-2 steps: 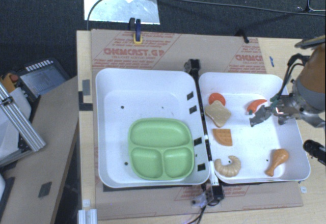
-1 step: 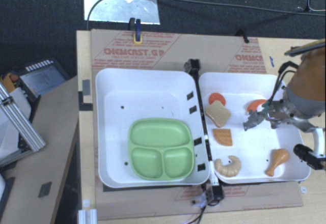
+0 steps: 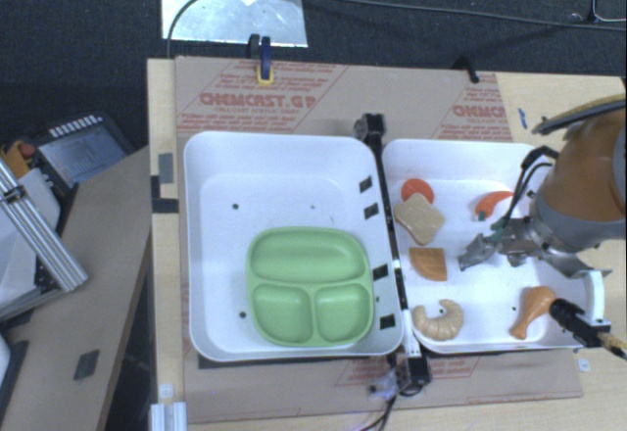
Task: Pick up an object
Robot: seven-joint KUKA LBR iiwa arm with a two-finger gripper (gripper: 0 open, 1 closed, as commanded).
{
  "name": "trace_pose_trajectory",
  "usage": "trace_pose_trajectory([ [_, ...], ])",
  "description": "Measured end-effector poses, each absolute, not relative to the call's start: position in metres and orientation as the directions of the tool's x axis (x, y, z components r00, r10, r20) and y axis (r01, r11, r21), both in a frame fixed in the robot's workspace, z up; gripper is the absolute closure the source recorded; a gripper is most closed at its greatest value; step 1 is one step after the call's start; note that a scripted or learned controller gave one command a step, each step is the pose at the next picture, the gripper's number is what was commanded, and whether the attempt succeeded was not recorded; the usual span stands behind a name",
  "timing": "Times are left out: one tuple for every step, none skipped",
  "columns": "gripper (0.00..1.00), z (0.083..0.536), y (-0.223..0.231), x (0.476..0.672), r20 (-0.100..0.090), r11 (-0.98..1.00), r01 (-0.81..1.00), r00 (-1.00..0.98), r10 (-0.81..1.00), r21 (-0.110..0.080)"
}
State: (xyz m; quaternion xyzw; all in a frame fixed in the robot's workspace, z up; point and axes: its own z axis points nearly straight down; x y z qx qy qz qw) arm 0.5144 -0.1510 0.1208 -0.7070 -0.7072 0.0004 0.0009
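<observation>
The wedge lay in the right bin, just left of the hand. It looked light, stiff and smooth, best pinched across its flat sides. Whether the hand was clenched could not be told. Bread lay just above; a tray filled the left bin.

A robotics lab: a cardboard-covered bench carries two white bins, clamped at twelve o'clock by a yellow clamp. Cables cross dark carpet, aluminium framing stands at nine o'clock, and the KUKA arm enters at three o'clock.
</observation>
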Motion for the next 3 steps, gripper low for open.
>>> trace_pose_trajectory([
  [1.00,0.134,-0.151,0.516,-0.001,0.002,1.000,-0.002,1.000,0.003],
  [1.00,0.179,-0.151,0.511,-0.001,0.003,1.000,-0.003,1.000,0.005],
  [1.00,0.235,-0.161,0.510,-0.002,0.003,1.000,-0.003,1.000,0.006],
])
